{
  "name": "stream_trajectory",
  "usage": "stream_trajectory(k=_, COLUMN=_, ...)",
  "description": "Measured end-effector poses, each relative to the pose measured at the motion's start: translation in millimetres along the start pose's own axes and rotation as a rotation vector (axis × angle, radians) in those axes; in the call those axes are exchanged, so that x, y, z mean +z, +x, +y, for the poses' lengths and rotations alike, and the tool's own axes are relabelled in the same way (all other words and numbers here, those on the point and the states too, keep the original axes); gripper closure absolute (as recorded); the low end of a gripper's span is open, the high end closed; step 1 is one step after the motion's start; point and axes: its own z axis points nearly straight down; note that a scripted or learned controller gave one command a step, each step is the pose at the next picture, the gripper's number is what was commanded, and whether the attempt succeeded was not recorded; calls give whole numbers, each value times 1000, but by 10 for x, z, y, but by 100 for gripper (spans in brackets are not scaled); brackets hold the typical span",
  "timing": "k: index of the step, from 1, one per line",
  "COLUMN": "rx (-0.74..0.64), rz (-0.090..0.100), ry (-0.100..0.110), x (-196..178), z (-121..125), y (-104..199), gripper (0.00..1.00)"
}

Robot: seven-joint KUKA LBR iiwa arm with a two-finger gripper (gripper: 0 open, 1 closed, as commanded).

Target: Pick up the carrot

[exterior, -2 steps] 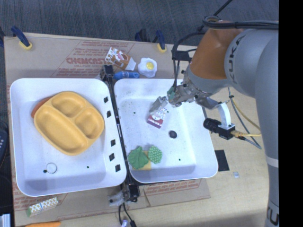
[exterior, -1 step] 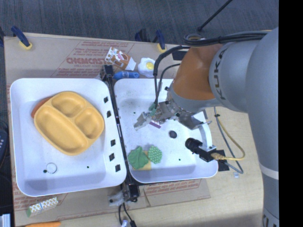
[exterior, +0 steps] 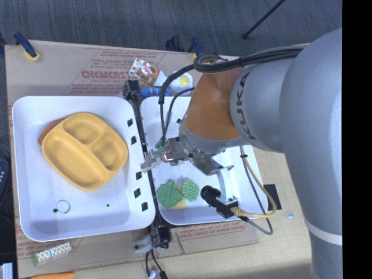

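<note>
My gripper [exterior: 156,157] hangs low over the left side of the right bin [exterior: 152,118], close to the wall between the two bins, and the arm's orange band and grey body cover most of that bin. An orange sliver [exterior: 43,134] peeks out from under the upper left edge of the yellow divided plate [exterior: 84,149] in the left bin; it may be the carrot, but most of it is hidden. I see nothing held at the gripper.
A green leafy piece [exterior: 170,195] and a green bumpy piece [exterior: 190,188] lie on something yellow at the right bin's front. A small clear ring [exterior: 63,206] sits in the left bin [exterior: 23,173]. Small packets lie behind the bins [exterior: 143,70].
</note>
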Motion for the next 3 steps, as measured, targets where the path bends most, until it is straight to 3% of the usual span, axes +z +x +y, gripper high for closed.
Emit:
stream_trajectory(k=1, rx=-115, rz=0, ry=-1, x=1, z=-369, y=-647, gripper=0)
stream_trajectory(k=2, rx=-191, rz=-1, ry=-3, x=-3, z=-11, y=112, gripper=0)
stream_trajectory(k=3, rx=-318, rz=0, ry=0, x=1, z=-290, y=-95, gripper=0)
